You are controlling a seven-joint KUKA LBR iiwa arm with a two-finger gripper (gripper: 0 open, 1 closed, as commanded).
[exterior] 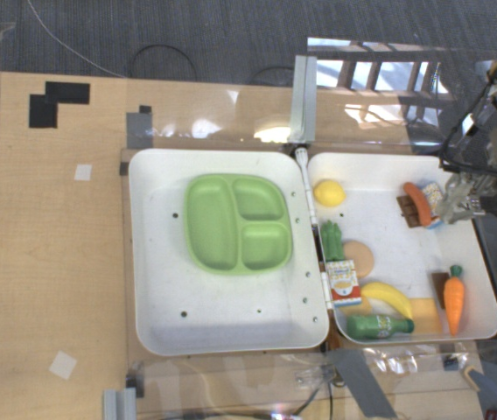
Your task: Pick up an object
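Hot dog toy (416, 203), brown bun with an orange-red sausage, lies at the far right of the right bin (380, 226), and it is the thing closest to the gripper (455, 201). The gripper hangs just to its right, over the bin's right edge, with the toy's right end touching or nearly touching the pale fingertips. Whether the fingers are apart or together I cannot tell from this angle; nothing can be seen between them.

Other toys are scattered through the same bin. A yellow lemon (328, 192) sits at the far left corner. Along the left wall a green leafy vegetable (330, 239) lies above a small juice carton (344, 283), with a tan round cookie (359, 257) just beside them. Toward the near side a banana (387, 297) rests against a green bottle (380, 325) and a yellow cheese block (424, 311). A carrot (453, 297) stands near the right corner, beside a small brown piece (439, 282).

In the left bin (157, 234) a green divided plate (236, 223) lies flat near the middle.
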